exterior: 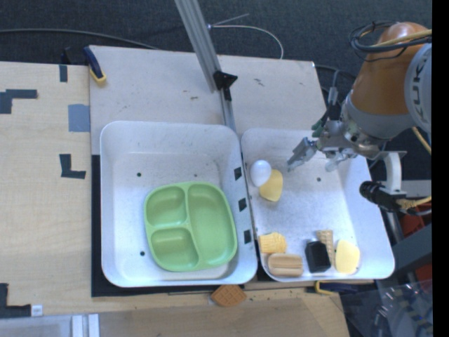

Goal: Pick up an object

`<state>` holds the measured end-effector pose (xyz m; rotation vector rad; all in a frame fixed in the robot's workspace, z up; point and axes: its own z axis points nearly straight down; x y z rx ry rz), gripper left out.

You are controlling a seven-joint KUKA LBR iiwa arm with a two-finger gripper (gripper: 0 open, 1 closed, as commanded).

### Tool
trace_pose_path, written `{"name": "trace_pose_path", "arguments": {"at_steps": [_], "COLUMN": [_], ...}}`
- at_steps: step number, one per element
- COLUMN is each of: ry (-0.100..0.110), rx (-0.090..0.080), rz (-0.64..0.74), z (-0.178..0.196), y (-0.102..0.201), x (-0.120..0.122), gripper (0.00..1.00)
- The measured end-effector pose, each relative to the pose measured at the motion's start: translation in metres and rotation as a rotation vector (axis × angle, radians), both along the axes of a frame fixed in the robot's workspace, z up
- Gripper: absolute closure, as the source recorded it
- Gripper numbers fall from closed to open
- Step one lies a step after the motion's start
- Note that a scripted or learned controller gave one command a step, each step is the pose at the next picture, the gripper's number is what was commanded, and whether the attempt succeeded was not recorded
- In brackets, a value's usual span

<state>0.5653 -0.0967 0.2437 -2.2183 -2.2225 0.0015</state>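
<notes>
My gripper [303, 153] hangs over the back part of the right bin [365, 216], its two fingers apart and pointing left, with nothing between them. Just left of and below it lie a white egg-shaped object [260, 170] and a yellow piece [272, 186], touching each other near the bin's left wall. Along the bin's front edge sit a yellow waffle piece [273, 243], a tan bread roll [285, 264], a black block [317, 255], a small tan piece [325, 239] and a pale yellow lemon-like piece [346, 256].
The left bin [119, 188] holds a green divided plate [190, 225]. A metal pole [200, 30] slants in from the top to the bins' shared wall. A waffle cookie [225, 295] lies on the bench in front of the bins.
</notes>
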Motion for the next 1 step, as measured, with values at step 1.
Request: {"name": "trace_pose_path", "arguments": {"at_steps": [1], "ry": [0.0], "rx": [0.0], "rz": [0.0], "z": [0.0], "y": [0.0], "x": [0.0], "gripper": [0.0]}}
